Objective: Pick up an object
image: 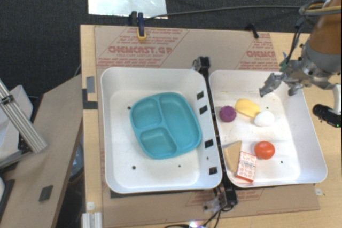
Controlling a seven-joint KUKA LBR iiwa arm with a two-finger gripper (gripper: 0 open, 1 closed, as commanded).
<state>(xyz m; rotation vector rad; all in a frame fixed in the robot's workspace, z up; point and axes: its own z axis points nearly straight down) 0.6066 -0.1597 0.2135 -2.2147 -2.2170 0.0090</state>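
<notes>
— Where was your claw at that moment?

— My claw (pixel 280 84) hung over the right bin (pixel 304 131), up near its far rim, about one o'clock from the bin's middle. The two fingers were spread apart with nothing between them; one finger (pixel 267 87) pointed down toward seven o'clock, the other sat nearer my wrist.

— And the things you could pick up?

— All lay in that right bin. A yellow lemon-like piece (pixel 247 107) lay near the middle, with a purple ball (pixel 227 114) just beside it at nine o'clock and a white egg-shaped piece (pixel 264 118) touching it at four o'clock. A red tomato-like ball (pixel 264 149) sat toward six o'clock from the egg. Beside that, at the near left corner, a tan wedge (pixel 231 153) lay touching a small red-and-white packet (pixel 246 166).

— How close was the claw to them?

— Apart from all of them; the lemon piece was nearest, toward seven o'clock of my fingers.

— And the left bin?

— The left bin (pixel 117 115) held a teal divided tray (pixel 165 124), lying flat around its middle.
</notes>
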